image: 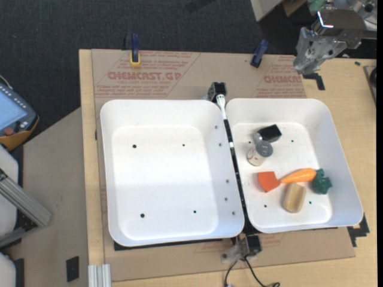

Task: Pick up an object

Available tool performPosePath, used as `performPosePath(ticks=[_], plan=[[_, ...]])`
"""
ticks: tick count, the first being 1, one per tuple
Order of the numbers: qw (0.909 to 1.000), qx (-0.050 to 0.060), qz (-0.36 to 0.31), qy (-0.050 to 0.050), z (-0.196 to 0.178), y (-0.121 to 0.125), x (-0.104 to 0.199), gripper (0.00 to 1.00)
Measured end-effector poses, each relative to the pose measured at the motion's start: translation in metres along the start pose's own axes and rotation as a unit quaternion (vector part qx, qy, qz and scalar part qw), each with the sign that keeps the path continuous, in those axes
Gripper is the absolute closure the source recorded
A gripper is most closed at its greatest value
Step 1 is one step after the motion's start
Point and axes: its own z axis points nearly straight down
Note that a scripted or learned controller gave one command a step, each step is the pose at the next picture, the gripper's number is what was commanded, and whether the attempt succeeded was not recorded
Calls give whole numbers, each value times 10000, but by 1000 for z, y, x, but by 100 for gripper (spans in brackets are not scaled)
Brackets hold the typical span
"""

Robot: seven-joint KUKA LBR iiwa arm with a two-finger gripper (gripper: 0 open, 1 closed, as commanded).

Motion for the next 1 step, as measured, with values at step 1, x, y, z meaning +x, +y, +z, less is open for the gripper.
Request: performPosePath(ticks=[1], plan=[[10000,2,-12,8,1,46,72,100]])
